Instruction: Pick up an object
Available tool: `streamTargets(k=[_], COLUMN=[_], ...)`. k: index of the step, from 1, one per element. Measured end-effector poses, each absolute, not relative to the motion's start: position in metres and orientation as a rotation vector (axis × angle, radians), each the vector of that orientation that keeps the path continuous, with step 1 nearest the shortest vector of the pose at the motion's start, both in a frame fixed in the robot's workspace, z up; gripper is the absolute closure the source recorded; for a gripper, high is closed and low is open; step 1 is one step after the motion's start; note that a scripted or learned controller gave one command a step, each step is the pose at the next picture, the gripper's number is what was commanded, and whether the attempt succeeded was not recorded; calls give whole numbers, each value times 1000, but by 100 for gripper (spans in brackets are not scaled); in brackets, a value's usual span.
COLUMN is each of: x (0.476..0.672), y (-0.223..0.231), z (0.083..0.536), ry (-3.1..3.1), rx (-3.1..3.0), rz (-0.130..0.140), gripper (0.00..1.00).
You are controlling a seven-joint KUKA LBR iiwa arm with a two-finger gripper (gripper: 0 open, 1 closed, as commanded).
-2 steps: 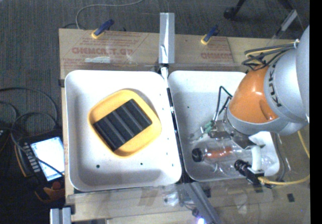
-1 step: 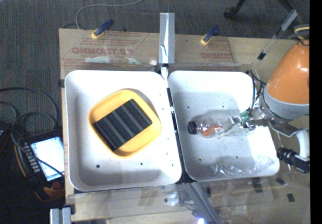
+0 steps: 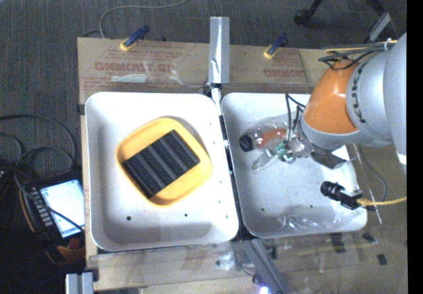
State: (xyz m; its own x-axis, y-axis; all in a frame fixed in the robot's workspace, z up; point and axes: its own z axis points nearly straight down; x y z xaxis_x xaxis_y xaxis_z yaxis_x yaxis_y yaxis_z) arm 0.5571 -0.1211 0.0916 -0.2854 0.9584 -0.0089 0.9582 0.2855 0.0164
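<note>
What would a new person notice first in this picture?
First, the yellow tray with its black ribbed insert, lying at a slant in the left bin. Next, the arm, grey and orange, reaching in from the right over the right bin, above a clear bottle with a dark cap.

Tray [image 3: 165, 159] in left bin [image 3: 106, 114]; bottle [image 3: 264, 137] in right bin [image 3: 264, 213].

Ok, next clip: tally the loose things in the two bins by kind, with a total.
Yellow tray with black ribbed insert, left bin: 1
Clear plastic bottle with dark cap, right bin: 1
Crumpled clear plastic piece, right bin: 1
Total: 3
</note>
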Motion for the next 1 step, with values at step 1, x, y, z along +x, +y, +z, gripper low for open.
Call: streamTargets(k=[1], x=[612], y=[-112], z=[91], ry=[2557], rx=[1820], rz=[-1], gripper=[0])
